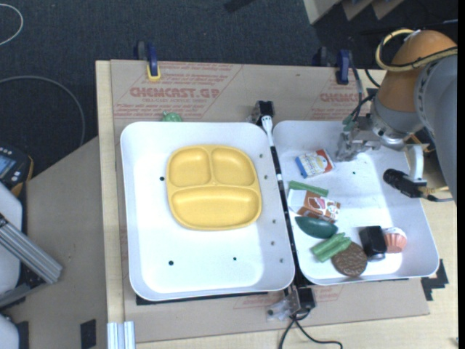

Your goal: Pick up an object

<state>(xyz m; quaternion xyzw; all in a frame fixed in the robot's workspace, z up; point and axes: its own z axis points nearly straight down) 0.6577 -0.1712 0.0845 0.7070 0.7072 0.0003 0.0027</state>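
On my screen, w/ the near edge of the bench at the bottom, the right bin (414, 264) had all the small stuff. Closest to me was a round brown cookie (351, 260), w/ a green pod (329, 247) touching its left side. Just right of the cookie sat a black block (373, 241), and a pink and white thing (394, 239) was next to that, too blurry for me to name. A bit further back was a dark green oval thing (317, 227), and a red and white packet (320, 208) lay right behind it, w/ a flat green strip (308, 188) behind that. Further still was a small blue and white packet (314, 163). The left bin (145, 217) held a yellow plate w/ three parts (213, 186). At the far end of the right bin the gripper (354, 142) hung over the white floor, just right of the blue and white packet. I couldn't tell if it was open or closed, and I saw nothing in it. The arm's orange band (410, 67) was behind it.
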